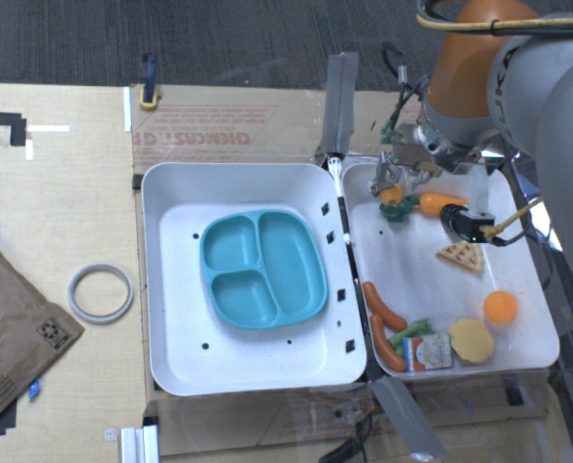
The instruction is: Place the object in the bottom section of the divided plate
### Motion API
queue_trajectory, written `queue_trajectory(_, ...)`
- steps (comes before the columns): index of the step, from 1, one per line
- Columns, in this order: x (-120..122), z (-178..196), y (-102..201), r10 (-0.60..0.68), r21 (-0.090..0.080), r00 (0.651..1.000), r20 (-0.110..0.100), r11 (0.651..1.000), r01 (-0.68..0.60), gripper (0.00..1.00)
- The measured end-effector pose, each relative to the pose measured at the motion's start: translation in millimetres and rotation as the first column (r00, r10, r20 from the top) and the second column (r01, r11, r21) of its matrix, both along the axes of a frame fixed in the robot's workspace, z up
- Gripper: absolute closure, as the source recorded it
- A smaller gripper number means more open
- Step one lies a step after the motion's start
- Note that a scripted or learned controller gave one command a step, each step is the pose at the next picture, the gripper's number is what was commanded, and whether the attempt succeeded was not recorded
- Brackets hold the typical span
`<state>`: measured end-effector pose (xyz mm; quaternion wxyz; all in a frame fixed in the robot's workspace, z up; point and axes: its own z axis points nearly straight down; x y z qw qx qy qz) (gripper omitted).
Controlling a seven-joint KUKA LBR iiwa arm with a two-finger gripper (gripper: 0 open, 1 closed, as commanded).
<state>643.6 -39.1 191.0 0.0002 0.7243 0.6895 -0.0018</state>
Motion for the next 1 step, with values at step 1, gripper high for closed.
queue_trajectory(1,-31.3,-0.2,90.2,-0.036,0.001,0.999,-0.001,0.999,0.036,1.0)
